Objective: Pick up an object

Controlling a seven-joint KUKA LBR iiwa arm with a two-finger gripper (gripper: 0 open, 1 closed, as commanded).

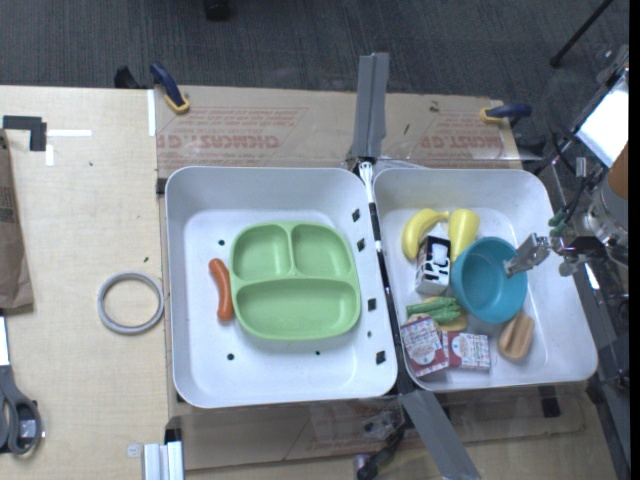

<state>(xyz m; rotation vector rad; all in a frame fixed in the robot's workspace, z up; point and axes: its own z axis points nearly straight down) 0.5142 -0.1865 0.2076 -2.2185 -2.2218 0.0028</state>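
Blue bowl (487,279): round, smooth, glossy; metal pincer (524,257) over rim.

Wooden bench (90,228), two white bins (190,298) side by side, tape ring (131,301), scissors (18,420), cardboard sheet (250,133)

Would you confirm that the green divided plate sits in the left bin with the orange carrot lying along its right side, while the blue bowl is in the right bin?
Not quite: the camera view shows the orange carrot lying along the left side of the green divided plate, not its right. The rest holds: the plate sits in the left bin, and the blue bowl is in the right bin.
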